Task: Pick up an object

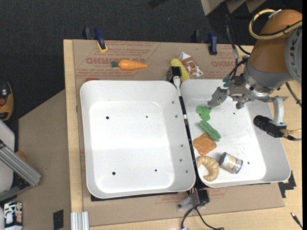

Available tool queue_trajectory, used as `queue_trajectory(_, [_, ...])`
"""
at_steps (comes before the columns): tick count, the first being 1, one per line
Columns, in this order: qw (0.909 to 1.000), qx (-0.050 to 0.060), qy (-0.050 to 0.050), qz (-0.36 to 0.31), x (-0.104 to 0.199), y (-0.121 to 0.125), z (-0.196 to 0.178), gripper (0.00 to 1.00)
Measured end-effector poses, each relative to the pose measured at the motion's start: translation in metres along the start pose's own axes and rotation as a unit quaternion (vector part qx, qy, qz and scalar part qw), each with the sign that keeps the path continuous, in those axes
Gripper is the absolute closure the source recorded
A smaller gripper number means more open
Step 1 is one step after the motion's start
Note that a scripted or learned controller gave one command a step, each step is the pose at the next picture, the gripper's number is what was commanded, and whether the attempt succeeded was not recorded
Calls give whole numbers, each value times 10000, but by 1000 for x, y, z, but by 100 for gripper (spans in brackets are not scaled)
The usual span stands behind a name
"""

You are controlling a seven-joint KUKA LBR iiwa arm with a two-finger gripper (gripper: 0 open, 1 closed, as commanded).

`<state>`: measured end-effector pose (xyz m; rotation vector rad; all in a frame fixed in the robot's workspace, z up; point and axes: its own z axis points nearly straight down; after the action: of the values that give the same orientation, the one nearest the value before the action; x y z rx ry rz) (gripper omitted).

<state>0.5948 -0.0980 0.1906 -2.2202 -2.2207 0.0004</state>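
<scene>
My gripper (227, 101) hangs over the upper part of the right bin (268, 152), its two fingers spread apart and open, with nothing between them. Just below and left of it lies a small green piece (204, 112), and a green pod (210, 130) sits further down. Near the bin's front I see an orange cracker-like slab (205, 143), a croissant (208, 167) and a small tin can (231, 163) on its side.
The left bin (96, 128) lies alongside the right one. Behind the bins on the cardboard rest a carrot (129, 65), a yellow banana-like item (178, 67) and a brown-and-white packet (191, 67). Clamps (100, 41) hold the back edge.
</scene>
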Motion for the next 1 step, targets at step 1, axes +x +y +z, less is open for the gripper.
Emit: queue_trajectory(1, [10000,52,9,8,0,-15,91,0])
